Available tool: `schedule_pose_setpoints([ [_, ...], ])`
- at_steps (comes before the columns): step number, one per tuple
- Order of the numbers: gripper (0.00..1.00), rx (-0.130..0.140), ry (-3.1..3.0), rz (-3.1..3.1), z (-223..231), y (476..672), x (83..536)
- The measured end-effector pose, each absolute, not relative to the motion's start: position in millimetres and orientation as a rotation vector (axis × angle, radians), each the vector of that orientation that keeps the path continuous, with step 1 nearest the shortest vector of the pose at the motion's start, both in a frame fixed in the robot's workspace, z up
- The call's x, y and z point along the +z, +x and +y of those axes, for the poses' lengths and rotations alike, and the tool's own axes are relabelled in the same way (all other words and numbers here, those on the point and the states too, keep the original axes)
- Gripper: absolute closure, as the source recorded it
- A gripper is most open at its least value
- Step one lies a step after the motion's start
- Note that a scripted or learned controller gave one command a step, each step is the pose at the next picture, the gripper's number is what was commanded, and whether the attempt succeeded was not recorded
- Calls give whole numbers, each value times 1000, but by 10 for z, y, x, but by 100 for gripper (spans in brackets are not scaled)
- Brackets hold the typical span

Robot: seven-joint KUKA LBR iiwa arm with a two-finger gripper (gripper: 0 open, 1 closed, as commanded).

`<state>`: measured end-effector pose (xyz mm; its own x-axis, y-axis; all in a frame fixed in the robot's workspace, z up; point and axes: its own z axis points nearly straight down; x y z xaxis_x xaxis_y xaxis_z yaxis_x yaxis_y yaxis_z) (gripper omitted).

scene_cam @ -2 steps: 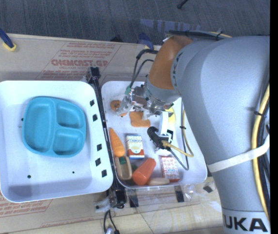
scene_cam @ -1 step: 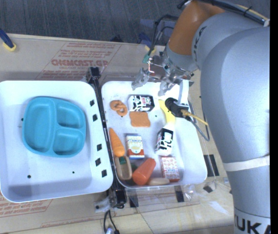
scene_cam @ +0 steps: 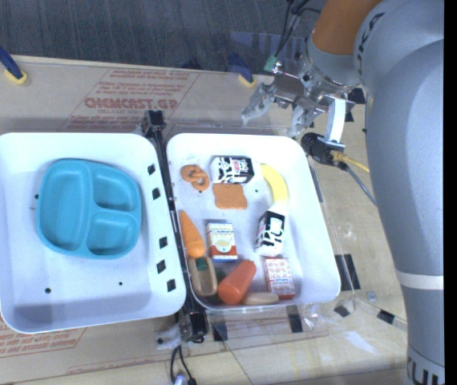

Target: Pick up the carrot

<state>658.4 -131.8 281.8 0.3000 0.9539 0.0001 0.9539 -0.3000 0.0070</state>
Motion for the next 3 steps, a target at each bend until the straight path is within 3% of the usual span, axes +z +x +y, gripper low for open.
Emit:
schedule_pose_setpoints([
  [1,0,-17,2384,2065,-1167,6307,992],
  [2,0,-9,2464,1958,-908,5835,898],
  [3,0,1,2471,1939,-1213,6190,1315],
])
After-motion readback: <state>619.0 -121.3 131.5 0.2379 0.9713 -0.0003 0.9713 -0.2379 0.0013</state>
